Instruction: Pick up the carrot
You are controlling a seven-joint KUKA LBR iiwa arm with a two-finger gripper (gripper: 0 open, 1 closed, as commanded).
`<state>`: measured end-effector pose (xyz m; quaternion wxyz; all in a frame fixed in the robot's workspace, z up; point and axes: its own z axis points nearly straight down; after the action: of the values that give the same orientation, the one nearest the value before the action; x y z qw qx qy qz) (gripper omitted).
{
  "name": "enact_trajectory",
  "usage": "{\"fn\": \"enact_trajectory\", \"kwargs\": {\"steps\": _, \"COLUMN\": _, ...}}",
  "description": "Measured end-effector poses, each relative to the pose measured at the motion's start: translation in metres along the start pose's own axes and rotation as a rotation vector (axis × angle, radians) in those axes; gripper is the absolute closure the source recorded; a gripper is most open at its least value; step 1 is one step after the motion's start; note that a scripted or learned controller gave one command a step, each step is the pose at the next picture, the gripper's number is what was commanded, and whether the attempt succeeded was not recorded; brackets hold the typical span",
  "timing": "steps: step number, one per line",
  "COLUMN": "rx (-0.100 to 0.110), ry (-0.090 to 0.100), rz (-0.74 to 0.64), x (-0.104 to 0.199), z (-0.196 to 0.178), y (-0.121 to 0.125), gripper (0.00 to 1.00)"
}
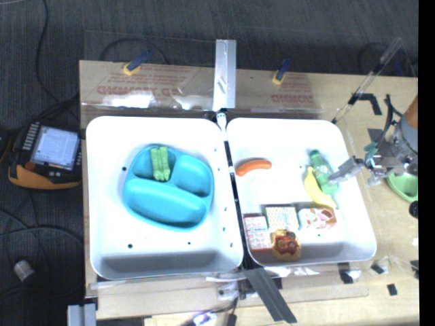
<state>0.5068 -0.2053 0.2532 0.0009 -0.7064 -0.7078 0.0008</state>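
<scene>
While the pincer (338, 173) hovers rightward, the carrot (253, 166) lies well apart.

Bare floor surrounds the carrot (253, 166) near the right bin's (285, 129) left wall; the banana (317, 190) and boxes (280, 219) lie well apart.

Green beans (160, 163), probably, lie in blue plate (166, 202).

dark carpet floor (102, 12), wooden bench (394, 90)
</scene>
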Motion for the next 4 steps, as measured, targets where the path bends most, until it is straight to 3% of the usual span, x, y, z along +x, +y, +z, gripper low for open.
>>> {"fn": "enact_trajectory", "kwargs": {"steps": 1, "rx": -0.001, "ry": 0.0, "rz": 0.023, "x": -0.005, "z": -0.012, "y": -0.015, "gripper": 0.0}}
{"fn": "enact_trajectory", "kwargs": {"steps": 2, "rx": -0.013, "ry": -0.005, "rz": -0.023, "x": 0.016, "z": 0.163, "y": 0.045, "gripper": 0.0}}
{"fn": "enact_trajectory", "kwargs": {"steps": 3, "rx": -0.014, "ry": -0.01, "rz": -0.205, "x": 0.054, "z": 0.163, "y": 0.042, "gripper": 0.0}}
{"fn": "enact_trajectory", "kwargs": {"steps": 4, "rx": 0.001, "ry": -0.002, "rz": 0.105, "x": 0.086, "z": 0.087, "y": 0.076, "gripper": 0.0}}
